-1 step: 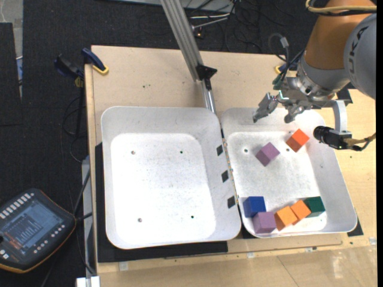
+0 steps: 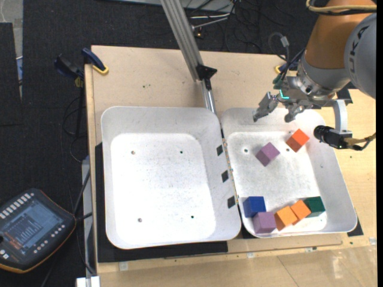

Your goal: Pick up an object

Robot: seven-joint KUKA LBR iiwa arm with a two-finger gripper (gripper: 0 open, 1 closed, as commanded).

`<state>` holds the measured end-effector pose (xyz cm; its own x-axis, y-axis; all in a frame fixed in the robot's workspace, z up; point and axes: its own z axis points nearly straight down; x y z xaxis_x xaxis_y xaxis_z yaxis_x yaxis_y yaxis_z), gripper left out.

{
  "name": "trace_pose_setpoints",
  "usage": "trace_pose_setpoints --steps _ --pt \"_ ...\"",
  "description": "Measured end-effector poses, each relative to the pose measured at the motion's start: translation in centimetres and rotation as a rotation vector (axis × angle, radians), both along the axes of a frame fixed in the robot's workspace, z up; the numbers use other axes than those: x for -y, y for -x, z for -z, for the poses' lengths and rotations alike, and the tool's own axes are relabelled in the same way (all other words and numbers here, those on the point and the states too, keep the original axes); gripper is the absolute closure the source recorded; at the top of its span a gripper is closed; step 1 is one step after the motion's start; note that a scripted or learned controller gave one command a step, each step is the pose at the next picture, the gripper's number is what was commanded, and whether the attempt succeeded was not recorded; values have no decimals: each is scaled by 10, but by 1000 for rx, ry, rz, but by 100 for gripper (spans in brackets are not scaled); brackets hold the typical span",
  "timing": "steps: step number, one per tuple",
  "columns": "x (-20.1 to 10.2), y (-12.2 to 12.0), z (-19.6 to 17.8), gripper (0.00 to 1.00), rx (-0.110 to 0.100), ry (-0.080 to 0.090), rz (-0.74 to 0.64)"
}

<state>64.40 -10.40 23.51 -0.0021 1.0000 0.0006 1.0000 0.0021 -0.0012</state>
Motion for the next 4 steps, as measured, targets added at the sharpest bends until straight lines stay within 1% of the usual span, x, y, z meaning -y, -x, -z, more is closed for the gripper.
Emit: trace_pose_setpoints --steps 1,2,3,4 --pt "-2 0 64 0 -5 0 2" --pt "0 0 107 0 -2 1 2" --pt "-1 0 142 0 -1 1 2" --pt "-1 -1 129 100 3 1 3"
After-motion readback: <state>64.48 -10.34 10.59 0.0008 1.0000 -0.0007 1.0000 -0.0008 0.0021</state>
